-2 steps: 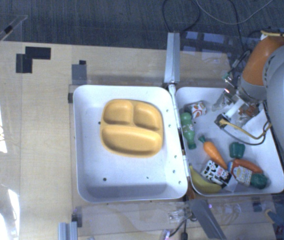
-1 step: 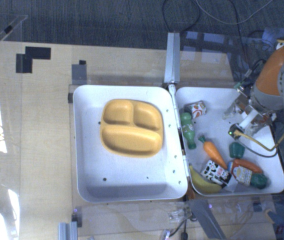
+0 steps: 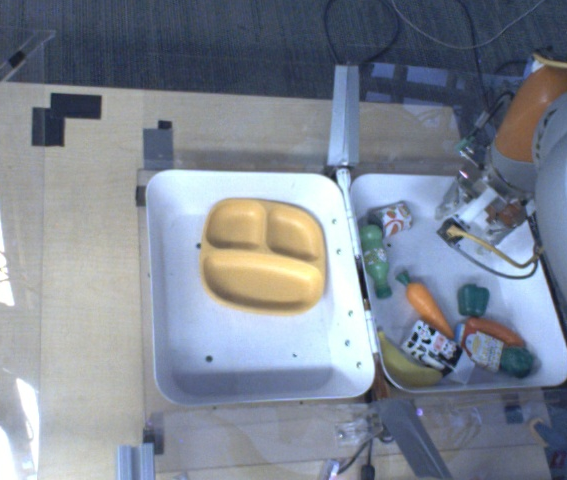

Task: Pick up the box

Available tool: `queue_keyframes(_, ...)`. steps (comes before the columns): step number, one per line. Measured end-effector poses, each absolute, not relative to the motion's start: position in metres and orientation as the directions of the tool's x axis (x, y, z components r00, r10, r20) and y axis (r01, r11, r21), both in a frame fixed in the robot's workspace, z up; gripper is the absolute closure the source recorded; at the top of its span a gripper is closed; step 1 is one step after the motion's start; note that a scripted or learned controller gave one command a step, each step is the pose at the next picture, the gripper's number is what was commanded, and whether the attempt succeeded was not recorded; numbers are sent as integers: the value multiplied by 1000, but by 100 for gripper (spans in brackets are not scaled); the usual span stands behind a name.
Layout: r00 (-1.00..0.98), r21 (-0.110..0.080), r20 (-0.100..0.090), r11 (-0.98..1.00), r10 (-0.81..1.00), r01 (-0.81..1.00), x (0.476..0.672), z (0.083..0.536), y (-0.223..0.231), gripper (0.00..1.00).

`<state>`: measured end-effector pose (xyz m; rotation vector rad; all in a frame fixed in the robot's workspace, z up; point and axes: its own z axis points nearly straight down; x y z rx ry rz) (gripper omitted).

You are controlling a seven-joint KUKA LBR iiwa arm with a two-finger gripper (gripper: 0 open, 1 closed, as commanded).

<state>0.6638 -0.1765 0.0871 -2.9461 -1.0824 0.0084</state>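
Lower right of the frame, in the right-hand shallow white bin, is where I find the small black-and-white patterned carton box. It lies flat near the bin's bottom edge, resting partly on a yellow banana, with its long axis running from upper left down to lower right. The grey two-finger gripper sits at the upper right of that same bin, so the box lies down and to the left of it, well apart, with a carrot between. I cannot tell the claw's state from this angle (wrist and cabling clutter it), and I see nothing gripped.

Right bin contents: a small red-and-white can at upper left, a green plastic bottle along the left wall, an orange toy carrot mid-bin, a green toy pepper, a red-orange pouch-like packet just beside the box, and a dark green lump at lower right. The left-hand white bin holds a yellow three-compartment plastic tray, sitting upper middle.

My read: the pick is not started; I'd need a diagonal move down-left, jaws across the box's short side, and neighbours crowd it.
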Motion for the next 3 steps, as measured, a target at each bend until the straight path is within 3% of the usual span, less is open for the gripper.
queue_keyframes(1, 524, 4, 4, -524, 852, 852, 648, 87, -116, 0)
queue_keyframes(2, 539, 7, 3, -539, 843, 843, 595, 88, -168, 0)
queue_keyframes(3, 536, 14, 7, -536, 844, 844, 598, 100, -166, 100)
